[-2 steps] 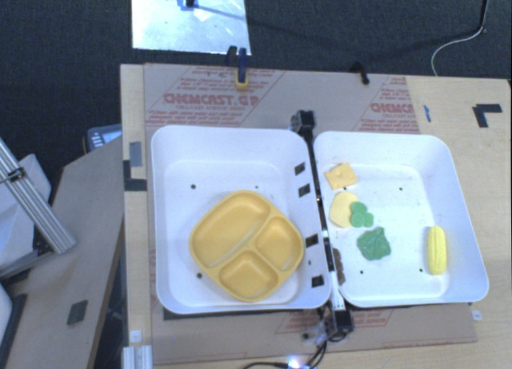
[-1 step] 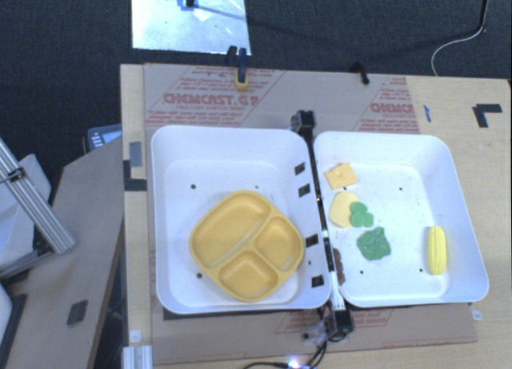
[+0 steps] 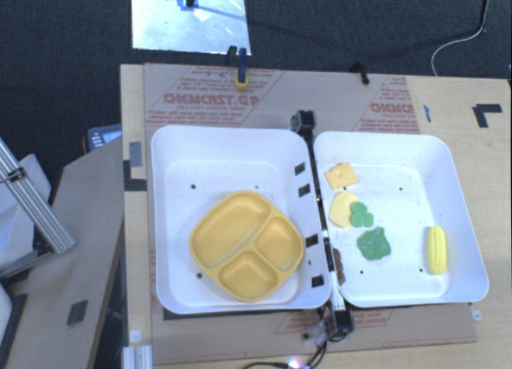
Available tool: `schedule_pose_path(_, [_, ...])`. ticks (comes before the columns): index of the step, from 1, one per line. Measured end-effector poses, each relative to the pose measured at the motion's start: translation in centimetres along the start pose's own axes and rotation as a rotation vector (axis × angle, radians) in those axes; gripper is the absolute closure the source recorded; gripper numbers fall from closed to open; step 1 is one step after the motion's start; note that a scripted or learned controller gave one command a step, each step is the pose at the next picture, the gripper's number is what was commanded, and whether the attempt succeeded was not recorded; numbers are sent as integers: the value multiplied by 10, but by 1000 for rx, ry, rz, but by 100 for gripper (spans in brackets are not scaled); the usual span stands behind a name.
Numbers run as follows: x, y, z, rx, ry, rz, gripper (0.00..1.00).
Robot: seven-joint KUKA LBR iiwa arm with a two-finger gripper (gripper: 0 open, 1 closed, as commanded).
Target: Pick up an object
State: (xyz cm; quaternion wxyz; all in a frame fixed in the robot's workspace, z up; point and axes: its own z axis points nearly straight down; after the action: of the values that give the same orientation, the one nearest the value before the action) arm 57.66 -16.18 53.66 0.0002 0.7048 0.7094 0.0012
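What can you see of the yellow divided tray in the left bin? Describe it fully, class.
The yellow tray looks like moulded plastic, rounded at its corners, with three shallow compartments: one long one and two smaller ones. All three hold nothing. It lies flat, turned at an angle, on the floor of the left white bin, towards that bin's near right corner. Nothing else touches it.

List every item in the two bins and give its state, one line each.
Yellow divided tray: flat in the left bin, right way up, compartments bare.
Cheese square: lying flat in the right bin, apart from the rest.
Pale yellow piece: flat, small green piece overlapping its right edge.
Green leafy piece: flat, just below them.
Corn cob: on its side, near the right wall.
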Motion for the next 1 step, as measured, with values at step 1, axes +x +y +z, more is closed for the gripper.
schedule_pose_path(1, [50, -93, 0, -2, 0, -1, 100])
